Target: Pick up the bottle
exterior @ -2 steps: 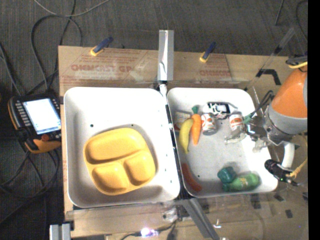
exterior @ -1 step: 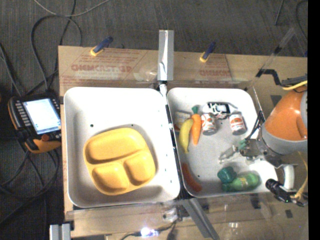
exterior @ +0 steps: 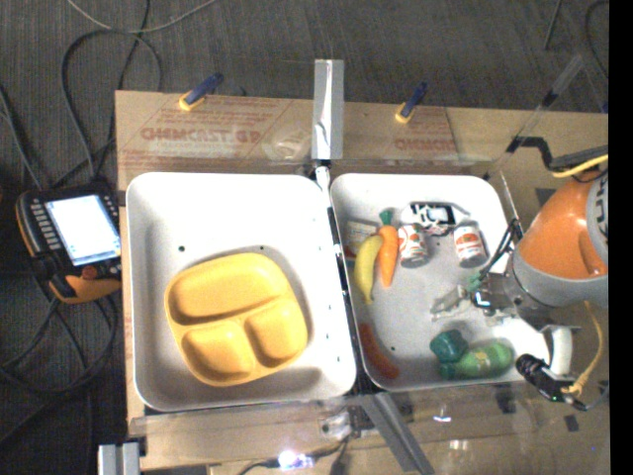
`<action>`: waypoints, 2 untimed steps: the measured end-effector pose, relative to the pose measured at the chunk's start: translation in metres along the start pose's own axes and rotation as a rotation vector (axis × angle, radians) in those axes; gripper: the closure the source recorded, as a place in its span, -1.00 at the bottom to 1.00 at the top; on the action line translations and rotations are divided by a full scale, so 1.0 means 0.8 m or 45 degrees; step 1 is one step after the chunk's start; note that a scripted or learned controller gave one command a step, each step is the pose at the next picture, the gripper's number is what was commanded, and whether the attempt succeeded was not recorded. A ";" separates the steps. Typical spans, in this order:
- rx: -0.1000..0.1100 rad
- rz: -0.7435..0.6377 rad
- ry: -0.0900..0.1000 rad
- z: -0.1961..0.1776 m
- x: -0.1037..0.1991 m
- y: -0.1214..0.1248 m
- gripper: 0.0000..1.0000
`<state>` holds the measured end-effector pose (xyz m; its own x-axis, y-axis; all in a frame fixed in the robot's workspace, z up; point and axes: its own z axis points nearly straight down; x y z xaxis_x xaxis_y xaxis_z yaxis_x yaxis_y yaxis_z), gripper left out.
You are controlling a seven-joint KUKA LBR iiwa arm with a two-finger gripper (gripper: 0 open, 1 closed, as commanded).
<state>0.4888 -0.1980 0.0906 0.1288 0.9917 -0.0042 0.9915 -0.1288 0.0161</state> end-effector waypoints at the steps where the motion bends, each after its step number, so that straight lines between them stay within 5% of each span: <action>1: 0.021 0.045 0.007 -0.005 0.090 -0.017 -1.00; 2: 0.026 0.046 0.006 -0.014 0.089 -0.018 1.00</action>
